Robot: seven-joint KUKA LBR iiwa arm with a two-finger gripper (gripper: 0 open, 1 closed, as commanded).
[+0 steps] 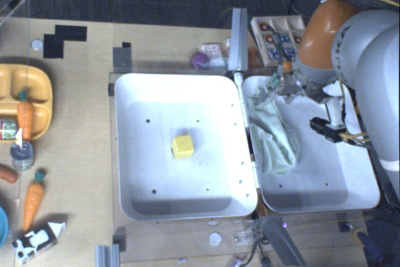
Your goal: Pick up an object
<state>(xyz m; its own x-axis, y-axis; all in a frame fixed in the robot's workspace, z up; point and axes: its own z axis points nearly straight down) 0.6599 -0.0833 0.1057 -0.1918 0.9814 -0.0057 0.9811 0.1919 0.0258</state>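
Observation:
A small yellow block [183, 146] lies near the middle of the left bin [137, 134]. A pale green cloth [273, 134] is bunched along the left side of the right bin [337, 184]. Its upper end reaches toward the bin's back left corner. My gripper [277, 87] is at that corner, right over the cloth's upper end and seemingly touching it. The grey arm with its orange band [325, 34] comes in from the right and covers the bin's back right part.
On the bench to the left are a yellow tray [37, 81] with a toy carrot [24, 119], another carrot [34, 196] and a cow toy [37, 239]. A purple object [199, 60] and a box of small items [275, 34] sit behind the bins. A metal divider [237, 40] stands between them.

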